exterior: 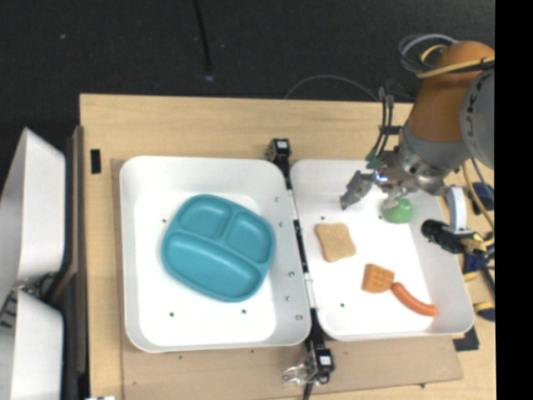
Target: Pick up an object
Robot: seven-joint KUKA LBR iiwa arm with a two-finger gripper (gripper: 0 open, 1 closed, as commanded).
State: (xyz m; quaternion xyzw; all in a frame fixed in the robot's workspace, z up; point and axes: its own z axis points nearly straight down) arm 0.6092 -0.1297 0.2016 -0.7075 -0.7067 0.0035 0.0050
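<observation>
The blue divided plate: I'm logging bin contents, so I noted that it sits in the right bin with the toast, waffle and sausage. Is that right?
Not quite. The camera view shows the blue divided plate alone in the left bin. The toast, waffle and sausage do lie in the right bin.

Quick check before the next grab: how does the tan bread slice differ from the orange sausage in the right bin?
The bread slice is tan, flat and roughly square; the sausage is orange-red, thin and long. The bread slice lies alone near the bin's middle; the sausage lies toward the near right corner, one end against the orange waffle piece. Both rest on the floor of the right bin, apart from the gripper.
</observation>
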